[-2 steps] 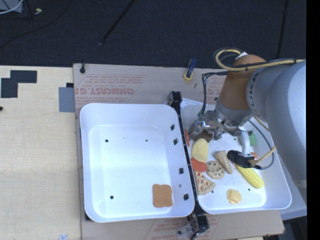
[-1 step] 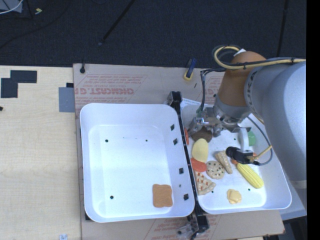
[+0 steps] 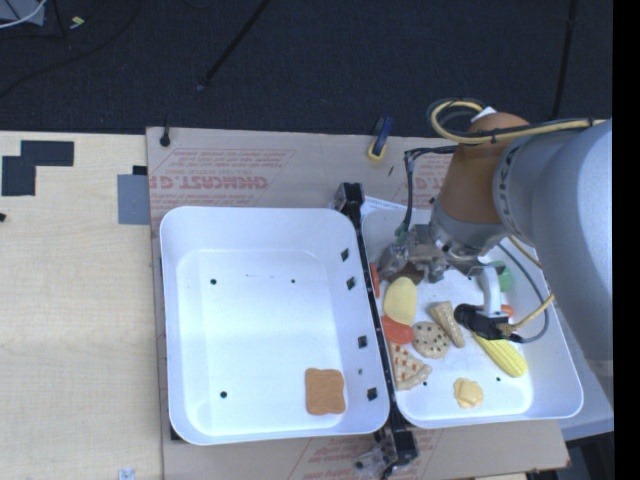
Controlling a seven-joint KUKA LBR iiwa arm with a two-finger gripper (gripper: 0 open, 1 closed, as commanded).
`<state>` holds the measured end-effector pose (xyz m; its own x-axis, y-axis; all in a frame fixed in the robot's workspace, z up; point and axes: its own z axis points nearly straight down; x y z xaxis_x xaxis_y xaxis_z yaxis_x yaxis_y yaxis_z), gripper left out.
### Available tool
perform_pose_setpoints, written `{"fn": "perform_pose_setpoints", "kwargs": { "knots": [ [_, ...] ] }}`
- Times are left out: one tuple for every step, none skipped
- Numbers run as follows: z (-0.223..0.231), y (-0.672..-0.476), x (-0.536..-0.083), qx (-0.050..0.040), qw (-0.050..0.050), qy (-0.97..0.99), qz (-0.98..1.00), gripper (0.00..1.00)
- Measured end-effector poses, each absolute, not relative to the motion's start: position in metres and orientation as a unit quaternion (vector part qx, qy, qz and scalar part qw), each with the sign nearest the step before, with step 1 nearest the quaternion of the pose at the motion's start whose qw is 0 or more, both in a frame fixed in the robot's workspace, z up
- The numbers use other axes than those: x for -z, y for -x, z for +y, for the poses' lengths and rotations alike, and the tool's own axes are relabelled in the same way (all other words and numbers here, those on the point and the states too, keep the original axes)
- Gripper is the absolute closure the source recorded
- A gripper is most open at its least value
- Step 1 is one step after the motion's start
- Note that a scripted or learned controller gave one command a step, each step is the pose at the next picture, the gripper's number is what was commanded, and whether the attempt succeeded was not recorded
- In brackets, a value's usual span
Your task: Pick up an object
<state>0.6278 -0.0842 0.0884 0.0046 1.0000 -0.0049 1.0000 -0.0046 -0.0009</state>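
Observation:
My gripper (image 3: pixel 408 258) is low in the right bin (image 3: pixel 560 393), near its back left corner. It hangs just above a pale yellow lemon-shaped toy (image 3: pixel 401 300), and I cannot see whether it touches it. Around the lemon lie a red piece (image 3: pixel 398 331), a round cookie (image 3: pixel 431 340), a tan breadstick (image 3: pixel 446 323), a pizza slice (image 3: pixel 409 372), a yellow corn cob (image 3: pixel 502 355) and a small yellow pastry (image 3: pixel 467 393). A green piece (image 3: pixel 505 280) peeks out behind the wrist.
The left bin (image 3: pixel 190 268) holds one brown toast slice (image 3: pixel 324 391) near its front right corner. A black divider (image 3: pixel 366 308) runs between the bins. The grey arm (image 3: pixel 560 218) covers the right bin's back right part.

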Motion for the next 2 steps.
{"fn": "perform_pose_setpoints", "kwargs": {
  "knots": [
    [-0.084,-0.644,-0.088,0.0017,0.001,-0.707,0.707,0.0],
    [-0.085,-0.643,-0.098,0.0016,-0.001,-0.708,0.706,1.0]
  ]
}}
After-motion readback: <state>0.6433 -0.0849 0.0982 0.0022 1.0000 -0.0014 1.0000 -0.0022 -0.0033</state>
